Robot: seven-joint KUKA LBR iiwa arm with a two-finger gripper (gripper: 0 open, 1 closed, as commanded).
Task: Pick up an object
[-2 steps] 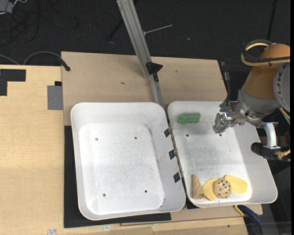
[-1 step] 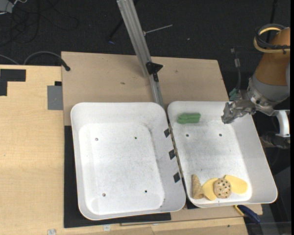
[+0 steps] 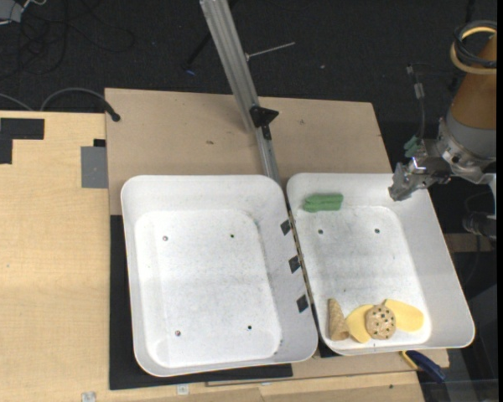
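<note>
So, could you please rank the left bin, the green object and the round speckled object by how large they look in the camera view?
1. Left bin, by far the largest.
2. Green object and round speckled object: these look close in size, and the speckled one lies nearer the camera, so I would not rank them.

Grey arm (image 3: 469, 132) is capped by an orange band, with a small metallic tool (image 3: 405, 182) and thin cable attached.

A single fixed camera looks down at a slant from above the bench (image 3: 42, 224) — far enough back that both white bins (image 3: 205, 275) fit whole in the lower centre of the frame. The arm (image 3: 474, 99) enters at the upper right — dark floor fills the top.
</note>
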